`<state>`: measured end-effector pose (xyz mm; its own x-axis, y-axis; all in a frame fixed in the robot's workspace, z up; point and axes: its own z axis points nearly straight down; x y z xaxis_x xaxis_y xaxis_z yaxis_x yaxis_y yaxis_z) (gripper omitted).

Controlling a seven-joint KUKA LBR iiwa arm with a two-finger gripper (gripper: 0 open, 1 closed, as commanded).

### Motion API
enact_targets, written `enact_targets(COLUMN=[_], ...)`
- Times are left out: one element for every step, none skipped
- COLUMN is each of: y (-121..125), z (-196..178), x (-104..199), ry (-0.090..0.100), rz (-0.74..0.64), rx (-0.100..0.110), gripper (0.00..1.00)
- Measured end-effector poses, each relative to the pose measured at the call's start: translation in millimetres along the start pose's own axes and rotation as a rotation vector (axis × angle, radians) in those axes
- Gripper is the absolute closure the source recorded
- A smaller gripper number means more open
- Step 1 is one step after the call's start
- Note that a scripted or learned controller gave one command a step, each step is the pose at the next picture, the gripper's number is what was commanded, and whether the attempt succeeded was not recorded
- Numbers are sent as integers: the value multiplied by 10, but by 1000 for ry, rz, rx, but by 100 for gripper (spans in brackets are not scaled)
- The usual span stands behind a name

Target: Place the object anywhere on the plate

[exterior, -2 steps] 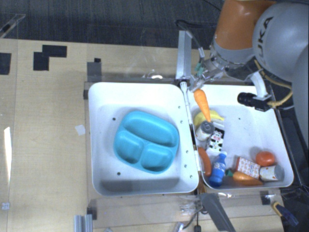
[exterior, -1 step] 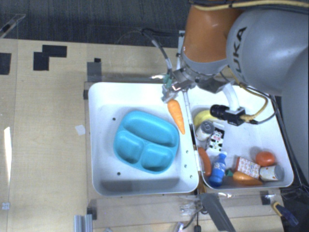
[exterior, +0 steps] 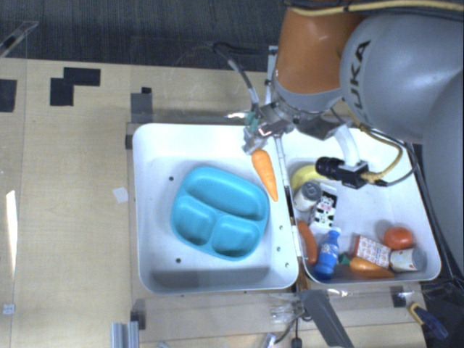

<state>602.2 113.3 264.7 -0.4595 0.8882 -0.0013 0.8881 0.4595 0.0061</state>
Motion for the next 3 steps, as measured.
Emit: enact_targets(y=[16, -263, 345], z=[-111, 327, -881], x=[2, -590, -633], ry=[-1, -1, -1], rz=[-2, 63, -113], rx=[-5, 2, -1], gripper=[100, 100, 100])
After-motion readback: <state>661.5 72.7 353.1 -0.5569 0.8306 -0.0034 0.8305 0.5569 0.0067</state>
